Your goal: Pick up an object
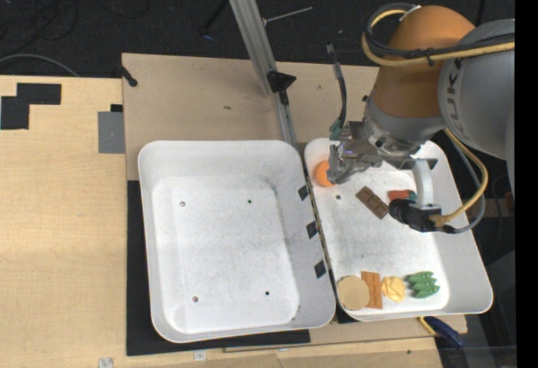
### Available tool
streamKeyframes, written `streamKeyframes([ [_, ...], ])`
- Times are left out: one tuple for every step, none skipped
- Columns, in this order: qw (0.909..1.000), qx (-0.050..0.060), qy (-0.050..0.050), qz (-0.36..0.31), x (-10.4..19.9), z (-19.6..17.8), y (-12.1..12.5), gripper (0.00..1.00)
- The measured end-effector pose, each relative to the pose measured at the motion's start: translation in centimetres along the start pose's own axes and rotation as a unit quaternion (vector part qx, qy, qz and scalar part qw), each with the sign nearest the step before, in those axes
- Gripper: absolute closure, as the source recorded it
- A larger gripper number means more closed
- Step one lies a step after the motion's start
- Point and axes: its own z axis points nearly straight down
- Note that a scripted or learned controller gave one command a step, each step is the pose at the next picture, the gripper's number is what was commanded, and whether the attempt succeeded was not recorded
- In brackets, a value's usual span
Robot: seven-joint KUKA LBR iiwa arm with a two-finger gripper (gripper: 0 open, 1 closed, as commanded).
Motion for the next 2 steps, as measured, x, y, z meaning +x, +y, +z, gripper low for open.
streamKeyframes([
  [1.0000, 0.001, 0.000, 0.001, 4.8, 1.2, -2.3, 1.00],
  [1.0000, 0.000, 0.000, 0.000, 9.4, -0.1, -4.8, 1.00],
])
